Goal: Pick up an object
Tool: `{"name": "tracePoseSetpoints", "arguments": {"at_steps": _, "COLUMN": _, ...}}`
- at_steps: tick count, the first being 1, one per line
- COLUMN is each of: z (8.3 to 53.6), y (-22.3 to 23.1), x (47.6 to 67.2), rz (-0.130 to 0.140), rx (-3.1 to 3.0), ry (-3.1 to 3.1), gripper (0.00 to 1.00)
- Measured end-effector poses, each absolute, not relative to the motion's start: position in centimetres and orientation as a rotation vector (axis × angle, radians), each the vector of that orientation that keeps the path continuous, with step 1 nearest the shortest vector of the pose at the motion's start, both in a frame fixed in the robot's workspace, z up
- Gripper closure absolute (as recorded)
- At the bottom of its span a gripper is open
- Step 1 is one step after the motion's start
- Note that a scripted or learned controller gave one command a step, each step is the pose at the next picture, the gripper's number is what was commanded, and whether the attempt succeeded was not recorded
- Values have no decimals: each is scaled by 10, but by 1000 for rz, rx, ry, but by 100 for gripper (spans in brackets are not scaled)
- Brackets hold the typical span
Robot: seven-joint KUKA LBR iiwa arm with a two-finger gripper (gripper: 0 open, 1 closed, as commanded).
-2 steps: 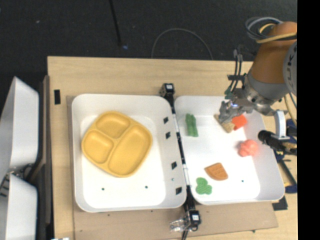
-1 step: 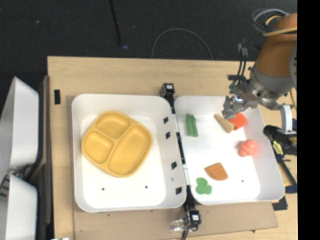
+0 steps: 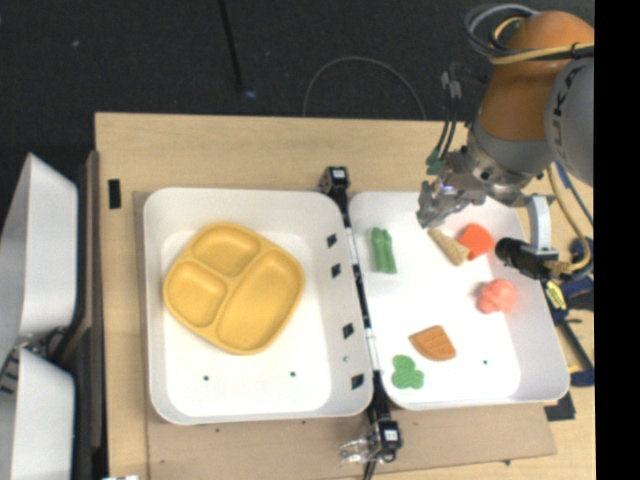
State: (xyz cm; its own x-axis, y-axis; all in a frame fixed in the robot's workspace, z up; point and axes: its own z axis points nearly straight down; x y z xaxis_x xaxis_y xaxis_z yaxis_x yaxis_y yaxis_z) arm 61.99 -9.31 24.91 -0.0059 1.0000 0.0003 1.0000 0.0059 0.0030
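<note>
Tan cone-shaped piece [image 3: 449, 244] lies in the right bin [image 3: 520, 378], near its far edge, and the gripper [image 3: 438, 211] hangs just above the cone's upper end, so this looks like the pick in hand. Whether the jaws are spread or closed I cannot tell from this slant, and nothing shows between them. To do it well, I judge the arm should come straight down and straddle the cone across its narrow width, since it lies tilted and could roll or skid out if pinched along its length. An orange-red piece [image 3: 475, 238] sits touching or just beside the cone's right side and could get nudged or caught instead. A green block [image 3: 382, 249] lies to the left, near the divider, well clear. Farther out are a pink lump [image 3: 496, 296], a brown wedge [image 3: 433, 343] and a green leafy piece [image 3: 406, 372]. In the left bin [image 3: 160, 388] rests a yellow divided tray [image 3: 233, 286], on the tabletop [image 3: 120, 138] side away from the work.
</note>
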Motion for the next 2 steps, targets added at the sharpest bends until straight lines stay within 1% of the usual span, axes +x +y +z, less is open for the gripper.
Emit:
{"name": "tracePoseSetpoints", "arguments": {"at_steps": 1, "z": 239, "y": -39, "x": 626, "rz": 0, "rx": 2215, "ry": 2229, "gripper": 100}}
{"name": "tracePoseSetpoints", "arguments": {"at_steps": 2, "z": 232, "y": 15, "x": 645, "rz": 3, "rx": 2212, "ry": 2228, "gripper": 100}}
